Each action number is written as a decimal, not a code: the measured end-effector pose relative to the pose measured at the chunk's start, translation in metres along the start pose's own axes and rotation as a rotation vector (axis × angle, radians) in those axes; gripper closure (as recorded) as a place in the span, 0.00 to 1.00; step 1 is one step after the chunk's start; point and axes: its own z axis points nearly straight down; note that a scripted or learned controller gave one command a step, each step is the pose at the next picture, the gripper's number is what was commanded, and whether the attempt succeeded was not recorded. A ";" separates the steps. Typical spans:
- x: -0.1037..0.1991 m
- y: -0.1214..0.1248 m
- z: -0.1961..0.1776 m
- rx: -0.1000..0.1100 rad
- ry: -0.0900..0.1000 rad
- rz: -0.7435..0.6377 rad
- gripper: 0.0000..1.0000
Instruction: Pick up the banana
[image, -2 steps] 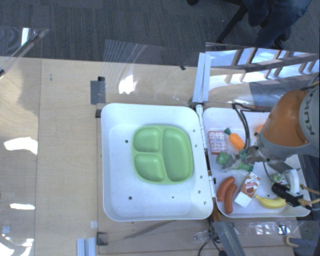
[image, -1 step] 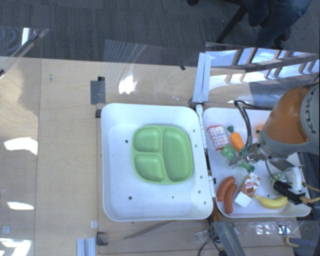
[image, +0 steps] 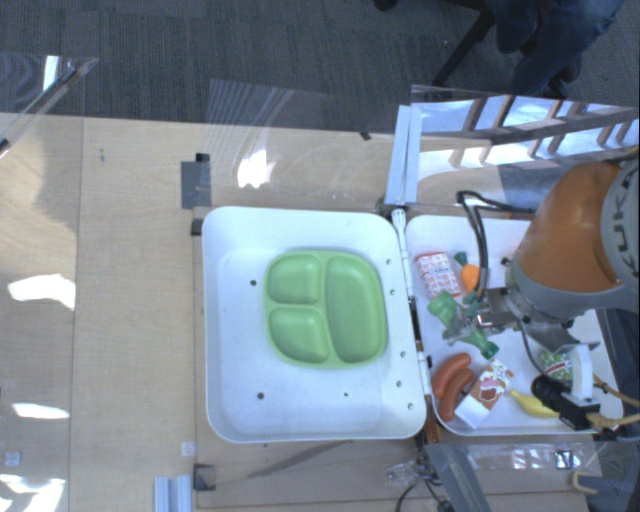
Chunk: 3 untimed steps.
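From my screen I see the arm (image: 572, 240) reaching in from the right over the right bin (image: 424, 243), its orange band covering much of the bin's far right part. The claw (image: 480, 322) sits low near the middle of that bin, right against a green toy (image: 450, 311); I cannot tell whether the claw is spread or pressed together, nor whether it has hold of the toy. The banana (image: 527, 404) lies at the near edge of the right bin, to the right of the claw and nearer than it, clearly apart from it; its right end is hidden behind part of the robot. Just left of the banana lies a small red and white pouch (image: 491, 386), and left of that a reddish sausage (image: 451, 380) set at a slant near the bin's left wall. At the far left of this bin I make out a red and white packet (image: 437, 273), with a small orange piece (image: 470, 279) just to its right. The left bin (image: 232, 310) holds a green divided plate (image: 327, 307) lying flat around its middle. Both bins rest on the pale wooden bench (image: 120, 300).
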 end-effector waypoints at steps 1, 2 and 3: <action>0.000 0.000 0.000 0.000 0.000 0.001 0.00; 0.094 0.011 0.000 0.001 0.000 -0.009 0.00; 0.021 0.005 0.026 -0.003 0.015 -0.021 0.00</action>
